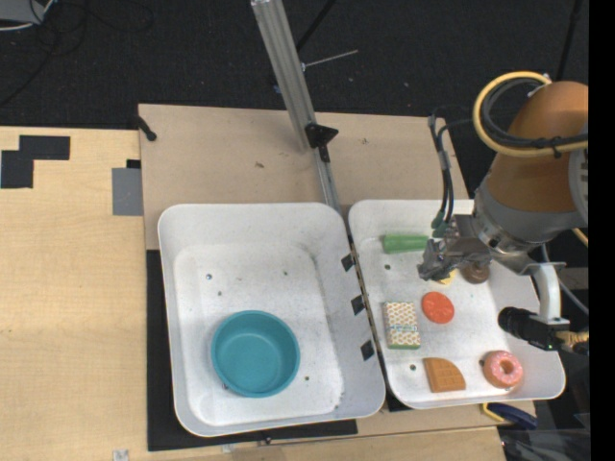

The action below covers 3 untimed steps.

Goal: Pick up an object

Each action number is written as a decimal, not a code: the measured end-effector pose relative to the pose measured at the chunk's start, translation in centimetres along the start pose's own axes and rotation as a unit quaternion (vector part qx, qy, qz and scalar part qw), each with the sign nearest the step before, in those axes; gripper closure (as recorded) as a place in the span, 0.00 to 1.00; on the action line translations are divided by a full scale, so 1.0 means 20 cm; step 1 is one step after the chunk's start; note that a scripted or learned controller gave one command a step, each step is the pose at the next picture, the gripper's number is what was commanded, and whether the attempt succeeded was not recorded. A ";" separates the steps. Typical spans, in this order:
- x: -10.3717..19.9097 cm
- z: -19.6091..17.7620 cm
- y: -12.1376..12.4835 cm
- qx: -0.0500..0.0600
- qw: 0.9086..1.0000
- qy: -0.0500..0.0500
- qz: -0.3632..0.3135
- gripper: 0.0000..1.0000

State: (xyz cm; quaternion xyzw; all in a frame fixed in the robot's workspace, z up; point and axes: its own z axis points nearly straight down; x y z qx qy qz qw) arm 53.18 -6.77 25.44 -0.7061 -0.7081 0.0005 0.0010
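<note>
My gripper (444, 263) hangs low over the back middle of the right bin (375, 221), reaching in from the right. A green stick-shaped object (404, 243) lies just to its left, near the bin's back. Directly below the gripper lies a red round object (438, 307). Something brown (475, 274) sits right beside the gripper on its right, partly hidden by the arm. A patterned sponge block (402, 324), an orange wedge (444, 376) and a pink donut (503, 369) lie toward the front of the bin.
The left bin (192, 229) holds a teal bowl (255, 352) at its front. A slanted metal rail (288, 65) rises behind the two bins. Black clips (357, 303) sit along the divider between the bins.
</note>
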 end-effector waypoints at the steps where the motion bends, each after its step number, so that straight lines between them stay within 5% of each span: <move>1: 0.25 0.07 0.11 0.000 1.000 0.000 0.000 1.00; 3: 0.74 0.01 0.25 -0.001 1.000 0.000 0.000 1.00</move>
